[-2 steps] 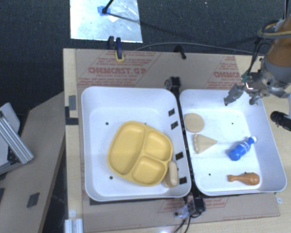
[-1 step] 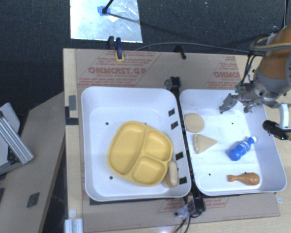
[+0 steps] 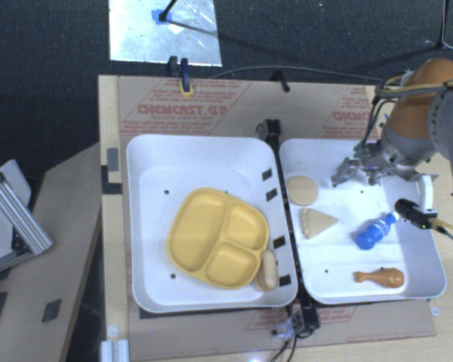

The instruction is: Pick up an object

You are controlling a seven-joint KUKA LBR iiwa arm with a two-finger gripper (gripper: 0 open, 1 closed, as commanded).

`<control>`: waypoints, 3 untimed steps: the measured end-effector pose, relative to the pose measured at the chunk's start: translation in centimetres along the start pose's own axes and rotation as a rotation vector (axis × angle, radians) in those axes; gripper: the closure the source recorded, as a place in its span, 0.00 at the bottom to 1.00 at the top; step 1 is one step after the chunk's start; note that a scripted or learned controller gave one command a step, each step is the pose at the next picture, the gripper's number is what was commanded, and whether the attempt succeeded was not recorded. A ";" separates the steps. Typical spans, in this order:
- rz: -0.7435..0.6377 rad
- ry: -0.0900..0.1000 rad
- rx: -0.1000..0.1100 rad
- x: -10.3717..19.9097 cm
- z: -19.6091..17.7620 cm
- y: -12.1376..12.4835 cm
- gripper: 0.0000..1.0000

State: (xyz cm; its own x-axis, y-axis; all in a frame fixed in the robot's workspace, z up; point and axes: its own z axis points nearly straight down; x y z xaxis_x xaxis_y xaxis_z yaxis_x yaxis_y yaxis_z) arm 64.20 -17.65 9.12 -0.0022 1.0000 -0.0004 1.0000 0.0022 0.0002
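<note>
Claw point(image 3: 356, 169), fingers spread and holding nothing, hangs over the right bin point(image 3: 438, 277) near its far rim. Blue bottle point(image 3: 374, 231) lies mid-bin, apart from wedge point(image 3: 317, 222), round disc point(image 3: 303, 190) and drumstick point(image 3: 380, 277) by the near rim.

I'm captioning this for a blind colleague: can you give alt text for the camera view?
The arm's hand hovers over the right bin, which holds a round cookie, a wedge, a blue bottle and a drumstick. The left bin holds a yellow divided tray and a bread roll.
</note>
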 end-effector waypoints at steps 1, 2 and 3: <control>-0.001 -0.001 -0.006 0.0 -1.4 0.2 1.00; -0.001 -0.002 -0.008 -0.2 -7.9 0.4 1.00; -0.002 -0.002 -0.007 -0.4 -12.6 1.2 1.00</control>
State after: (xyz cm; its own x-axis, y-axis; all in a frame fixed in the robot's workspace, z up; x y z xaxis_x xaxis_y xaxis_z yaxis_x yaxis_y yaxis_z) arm 65.35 -18.09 21.75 -0.0044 1.0000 -0.0021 1.0000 0.0044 0.0076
